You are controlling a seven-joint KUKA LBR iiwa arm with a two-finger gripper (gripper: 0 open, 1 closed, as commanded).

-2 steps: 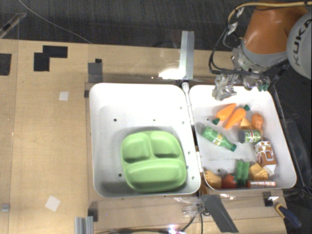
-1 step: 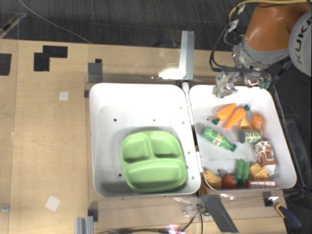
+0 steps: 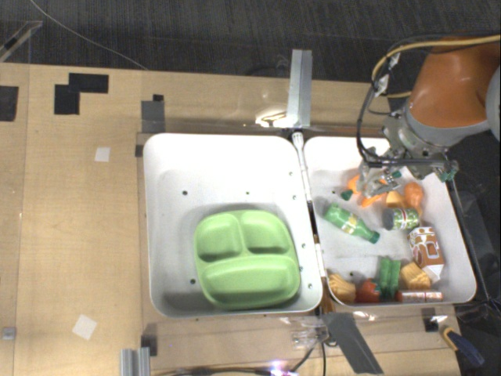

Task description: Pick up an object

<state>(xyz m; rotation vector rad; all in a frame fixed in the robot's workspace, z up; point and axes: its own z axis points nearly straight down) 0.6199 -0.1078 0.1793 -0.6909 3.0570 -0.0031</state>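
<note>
The robot's gripper point(image 3: 381, 183) hangs low over the upper part of the right bin point(image 3: 463, 245), its metal fingers point(image 3: 385, 180) down among a cluster of orange toy pieces point(image 3: 410, 197); at this slant and size it cannot be told whether they are spread or closed, nor whether anything lies between them. Just beside the tips, a small orange piece point(image 3: 355, 185) sits toward the divider, and a green-labelled can point(image 3: 405, 218) rests below the cluster. Further out, a green bottle point(image 3: 351, 222) lies tilted on the bin floor near the middle, a white-and-orange carton point(image 3: 427, 251) lies by the right wall, and a row of small toy foods point(image 3: 383, 282) lines the near edge. The grey arm point(image 3: 454, 92) with its orange band reaches in from the right. In the left bin point(image 3: 168, 178) a green divided tray point(image 3: 246, 257) sits alone, well apart from the action. Both bins rest side by side on the wooden table point(image 3: 70, 233). As a judgement, the pick appears to be at the reach or grasp stage: nothing is visibly lifted clear of the bin, so securing an object and raising it remain to be done.
</note>
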